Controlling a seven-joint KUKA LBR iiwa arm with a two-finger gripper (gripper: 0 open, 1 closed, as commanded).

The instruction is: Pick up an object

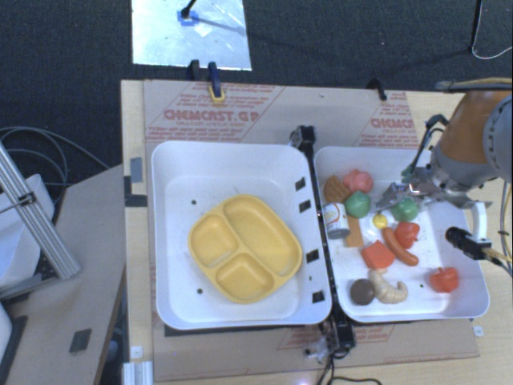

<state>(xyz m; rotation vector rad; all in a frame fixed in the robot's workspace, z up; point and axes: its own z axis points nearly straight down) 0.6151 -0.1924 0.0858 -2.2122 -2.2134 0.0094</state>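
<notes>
Claw [398, 196] low in right bin [473, 295], green ball [405, 209] just beside; finger state unclear

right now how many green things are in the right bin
2. One green ball sits near the bin's left side, below a pink piece. The other green ball lies right of it, by the gripper. More could be hidden under the arm.

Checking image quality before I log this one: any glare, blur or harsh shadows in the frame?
Camera view: glare on the shiny sheet at top; lighting over both bins soft and even, shadows faint; yellow tray sharp; gripper and small toys around it slightly soft, hard to resolve.
</notes>
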